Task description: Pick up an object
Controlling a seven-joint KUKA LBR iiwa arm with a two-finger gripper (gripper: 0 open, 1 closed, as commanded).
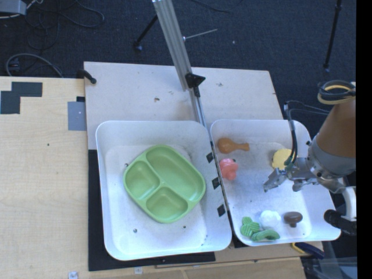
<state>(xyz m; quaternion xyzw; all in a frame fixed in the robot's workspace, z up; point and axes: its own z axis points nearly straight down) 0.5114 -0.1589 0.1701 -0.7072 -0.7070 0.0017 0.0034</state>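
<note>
Gripper (279, 178) sits over rt bin (314, 234), reaching in from the rt side, grey arm w/ orange band (343, 127) behind it. Fingers look spread, pointing left-down, nothing between them. Tips are low over bare bin floor, just below yellow obj (282, 157), which sits just beside the gripper near the bin's mid-right; can't tell if touching.

Rt bin contents: orange-brown drumstick-like toy (232, 146) near top-left, pink obj (229, 168) just below it by the left wall, well apart from gripper. Along the bottom: green ridged obj (256, 230), white round obj (270, 218) touching or nearly touching the green one, brown mushroom-shaped piece (292, 218) just rt of white one. All three lie below the gripper, apart from it.

Left bin (110, 214) holds a green 3-compartment plate (164, 183), tilted diagonally, roughly centered.

Bins sit side by side on bench, black clips (215, 182) along shared edge. Metal rail (177, 45) runs from top center down to the bins' junction. Wood surface (40, 173) at left, dark floor w/ cables up top.
</note>
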